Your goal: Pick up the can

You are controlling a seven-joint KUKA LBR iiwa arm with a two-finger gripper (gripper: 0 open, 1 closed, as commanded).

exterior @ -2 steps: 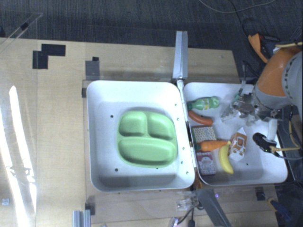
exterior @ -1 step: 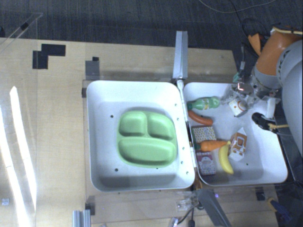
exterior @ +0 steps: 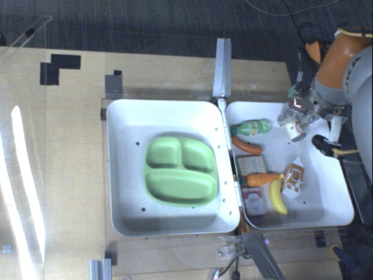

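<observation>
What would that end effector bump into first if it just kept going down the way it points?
Probably the bare floor of the right bin: the end effector hangs over its upper corner, right of the green bottle. Depth is uncertain.

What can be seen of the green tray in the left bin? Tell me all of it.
The green tray is pale green with a smooth, matte surface that looks like moulded plastic. Its outline is a rounded rectangle. Raised ridges split it into three shallow compartments: two smaller ones on the far side and one wide one on the near side. It lies flat and right side up, turned slightly askew, near the middle of the left bin. It rests on the bin's white floor, away from the walls.
</observation>
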